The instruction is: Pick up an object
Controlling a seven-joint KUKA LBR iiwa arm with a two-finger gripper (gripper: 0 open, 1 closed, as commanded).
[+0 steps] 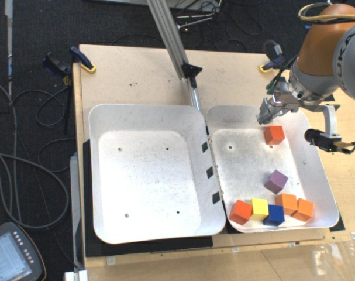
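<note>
From above, a pale, matte wooden surface (142, 75) carries two shallow white plastic bins with rounded corners, their floors speckled with fine dark marks. The left bin (107, 127) and the right bin (317, 174) sit side by side, touching along their inner rims. The grey arm with its glossy orange band (320, 45) reaches in from the right, and its metal hand (269, 113) hangs over the far part of the right bin; how wide it stands cannot be told from this angle, and nothing shows between its tips. Just beside and below the hand an orange cube (274, 134) rests on the bin floor, apart from the others. Nearer the middle lies a purple block (276, 181), turned at an angle. Along the near wall a tight cluster sits together: an orange-red cube (241, 211), a yellow cube (259, 207), a blue cube (275, 215) and two more orange blocks (296, 205), all with flat, sharp-edged faces. Blue and yellow clamps (82, 59) grip the far corners of the surface, and a slanted aluminium pole (165, 28) crosses above.
</note>
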